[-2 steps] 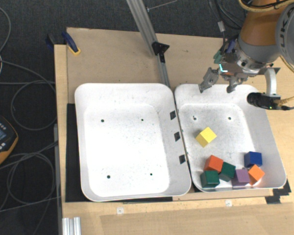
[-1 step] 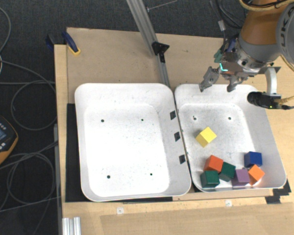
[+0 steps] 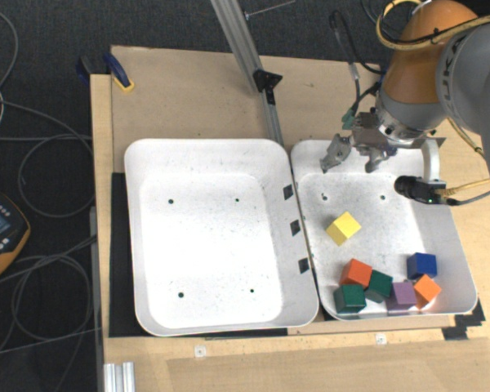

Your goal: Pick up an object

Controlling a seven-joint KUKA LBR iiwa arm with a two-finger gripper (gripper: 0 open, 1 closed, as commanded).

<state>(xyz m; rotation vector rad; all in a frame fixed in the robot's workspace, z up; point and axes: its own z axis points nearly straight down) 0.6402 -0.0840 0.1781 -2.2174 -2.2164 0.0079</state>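
My gripper hangs over the back edge of the right bin, its two fingers spread apart with nothing between them. A yellow cube lies alone in the middle of that bin, in front of the gripper and well clear of it. Along the bin's front edge sits a cluster of blocks: an orange one, two green ones, a purple one, a blue one and a second orange one.
The left bin sits beside the right one, with small black clips on the shared rim. A slanted metal pole rises from behind the bins. Cables lie on the floor at the left.
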